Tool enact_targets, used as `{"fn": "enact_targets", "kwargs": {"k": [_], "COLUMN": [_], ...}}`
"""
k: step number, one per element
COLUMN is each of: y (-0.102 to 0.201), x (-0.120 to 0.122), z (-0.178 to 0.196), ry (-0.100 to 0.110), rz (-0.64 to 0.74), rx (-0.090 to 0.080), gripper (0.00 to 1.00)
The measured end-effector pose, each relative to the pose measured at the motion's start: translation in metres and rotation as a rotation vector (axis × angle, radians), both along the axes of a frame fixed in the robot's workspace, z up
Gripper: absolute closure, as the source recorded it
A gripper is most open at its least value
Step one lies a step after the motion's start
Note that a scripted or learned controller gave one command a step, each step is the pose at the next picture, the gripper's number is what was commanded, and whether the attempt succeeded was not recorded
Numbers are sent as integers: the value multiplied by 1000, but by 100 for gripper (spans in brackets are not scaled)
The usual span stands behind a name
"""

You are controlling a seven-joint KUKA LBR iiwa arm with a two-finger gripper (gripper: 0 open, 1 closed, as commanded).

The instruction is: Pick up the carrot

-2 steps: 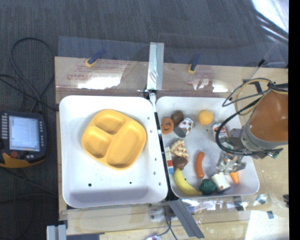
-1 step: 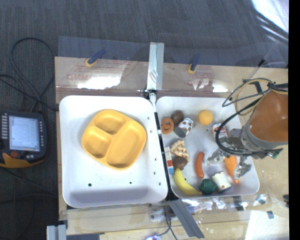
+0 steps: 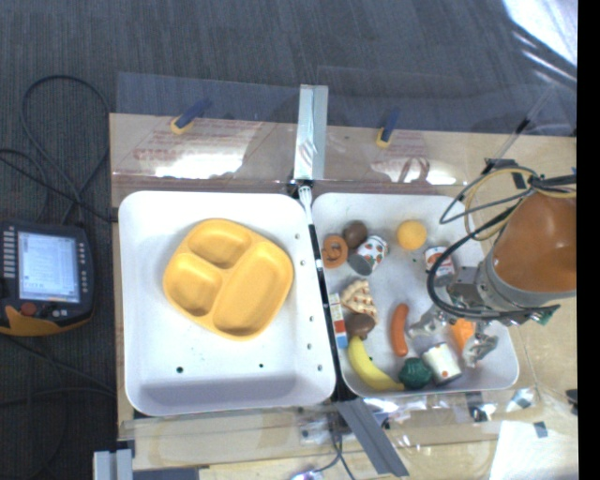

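Two fingers of hand (image 3: 456,336) spread wide, straddling orange carrot (image 3: 462,332) in right bin (image 3: 511,375), not gripping.

A dark grey carpeted floor (image 3: 281,47) fills the top and left of the view, ribbed in fine lines. On it stands a pale wooden bench (image 3: 234,141), the landmark here. Left of the bench, a handheld control pendant (image 3: 45,277) with a lit screen lies on the carpet, and a black cable (image 3: 56,112) loops above it. Along the bench's far edge, clear plastic sheeting (image 3: 216,103) catches a glare. An upright metal rail (image 3: 311,131) rises at the middle of that edge. Bright light washes the floor beyond the bench's far right corner (image 3: 553,28). Below the bench's near edge, metal framing (image 3: 375,441) shows.
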State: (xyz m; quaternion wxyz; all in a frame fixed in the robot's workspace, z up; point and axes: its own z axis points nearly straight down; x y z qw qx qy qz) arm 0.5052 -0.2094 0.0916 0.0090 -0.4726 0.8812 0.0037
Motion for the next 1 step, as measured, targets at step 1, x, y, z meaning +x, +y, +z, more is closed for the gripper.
{"fn": "enact_targets", "kwargs": {"k": [1], "y": [-2], "x": [2], "z": [11], "ry": [-5], "rz": [2], "rx": [-7], "gripper": [100]}}
